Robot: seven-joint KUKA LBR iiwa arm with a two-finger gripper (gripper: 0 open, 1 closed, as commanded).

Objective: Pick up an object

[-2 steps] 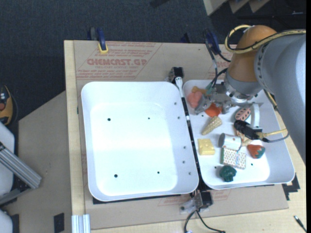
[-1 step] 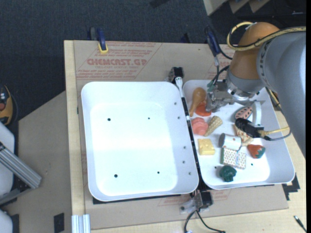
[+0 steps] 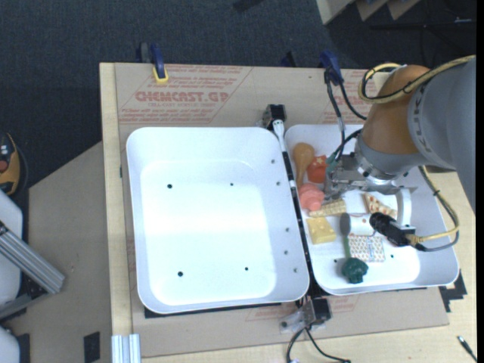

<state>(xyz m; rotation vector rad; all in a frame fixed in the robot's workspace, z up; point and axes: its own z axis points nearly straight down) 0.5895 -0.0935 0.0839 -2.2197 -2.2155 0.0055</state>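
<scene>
Two white bins sit on the desk [image 3: 113, 203]: left bin [image 3: 151, 150], right bin [image 3: 439, 271] with several small objects. Jaws [image 3: 338, 184] hover beside a pink piece [image 3: 310, 197]; their opening can't be told.

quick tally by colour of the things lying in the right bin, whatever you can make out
tan/orange: 1
red: 1
pink: 1
pale yellow: 1
green: 1
checkered: 1
total: 6 visible; the arm hides part of the right bin

The arm [image 3: 446, 112] is smooth grey with a rounded orange band [image 3: 389, 123] above the wrist; yellow and black cables [image 3: 423, 237] loop beside the metal gripper [image 3: 340, 180].
</scene>
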